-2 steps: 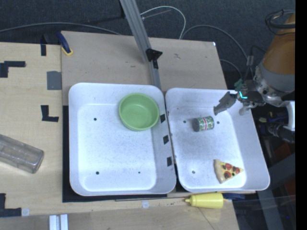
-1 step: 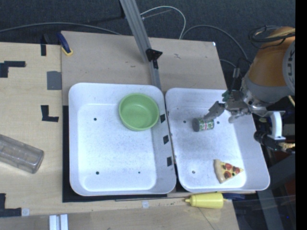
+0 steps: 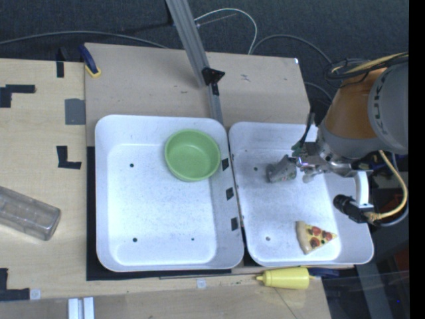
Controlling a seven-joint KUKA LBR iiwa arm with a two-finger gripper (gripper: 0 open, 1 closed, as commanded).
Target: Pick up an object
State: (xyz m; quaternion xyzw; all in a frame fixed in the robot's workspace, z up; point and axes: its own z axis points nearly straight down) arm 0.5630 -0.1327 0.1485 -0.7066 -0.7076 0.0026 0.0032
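Gripping at the right bin's [image 3: 265, 133] middle, the gripper [image 3: 285, 171] is hanging low over the white floor, its dark grey end reaching leftward from the arm [image 3: 362, 121]. Whether it is clenched or released I cannot tell, since the grey tip is blurring into one lump from this height.

Nearer the front of that same bin, a toy pizza slice [image 3: 313, 236] is lying flat and well apart from the gripper. Its long axis is running at a slant, with the narrow tip pointing toward the back left and the wide crust facing the front right corner.

Over in the left bin [image 3: 116, 244], a green bowl [image 3: 192, 155] is sitting upright near the back right corner. A yellow bottle [image 3: 287, 278] is lying on its side just outside the right bin's front rim, and a clear plastic cup [image 3: 26, 213] is lying on the bench to the far left.
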